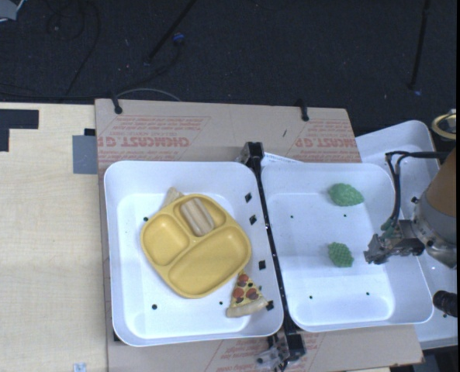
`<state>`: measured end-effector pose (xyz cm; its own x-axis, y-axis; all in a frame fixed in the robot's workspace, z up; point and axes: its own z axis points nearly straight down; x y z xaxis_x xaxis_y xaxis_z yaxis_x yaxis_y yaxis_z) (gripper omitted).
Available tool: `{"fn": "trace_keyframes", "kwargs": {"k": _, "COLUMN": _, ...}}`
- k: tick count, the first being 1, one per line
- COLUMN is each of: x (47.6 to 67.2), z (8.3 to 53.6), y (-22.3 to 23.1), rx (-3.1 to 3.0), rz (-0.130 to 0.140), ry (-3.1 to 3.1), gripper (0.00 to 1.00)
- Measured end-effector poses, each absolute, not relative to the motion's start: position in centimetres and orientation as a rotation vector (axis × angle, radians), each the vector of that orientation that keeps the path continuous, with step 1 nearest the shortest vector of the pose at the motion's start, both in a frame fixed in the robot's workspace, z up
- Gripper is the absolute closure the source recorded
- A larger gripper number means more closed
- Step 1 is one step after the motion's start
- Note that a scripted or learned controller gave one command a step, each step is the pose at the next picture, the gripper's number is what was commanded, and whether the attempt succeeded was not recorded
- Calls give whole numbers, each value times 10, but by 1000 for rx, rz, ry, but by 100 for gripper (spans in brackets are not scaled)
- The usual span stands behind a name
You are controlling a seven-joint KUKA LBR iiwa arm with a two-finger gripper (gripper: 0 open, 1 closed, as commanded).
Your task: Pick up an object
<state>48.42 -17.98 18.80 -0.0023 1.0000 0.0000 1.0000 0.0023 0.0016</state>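
Note:
Two green leafy pieces lie in the right bin (307,308): a lighter one (344,194) near the back right and a darker one (340,254) near the middle right. My gripper (378,250) hangs low at the right bin's right side, just right of the darker green piece and apart from it. Nothing shows between its tips. In the left bin (129,316) a yellow divided plate (196,246) holds a tan hot dog toy (197,215), and a pizza slice toy (247,296) lies by the plate's front right.
A black divider (265,231) runs between the two bins. Cardboard (222,134) lies under and behind the bins. The arm's grey body (447,208) stands past the right bin's right wall. A pale wooden bench top (36,246) spreads to the left.

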Motion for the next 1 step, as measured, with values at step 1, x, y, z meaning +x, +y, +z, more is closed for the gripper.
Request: {"fn": "trace_keyframes", "kwargs": {"k": 1, "x": 485, "z": 225, "y": -180, "rx": 2218, "rz": 1, "ry": 2223, "gripper": 100}}
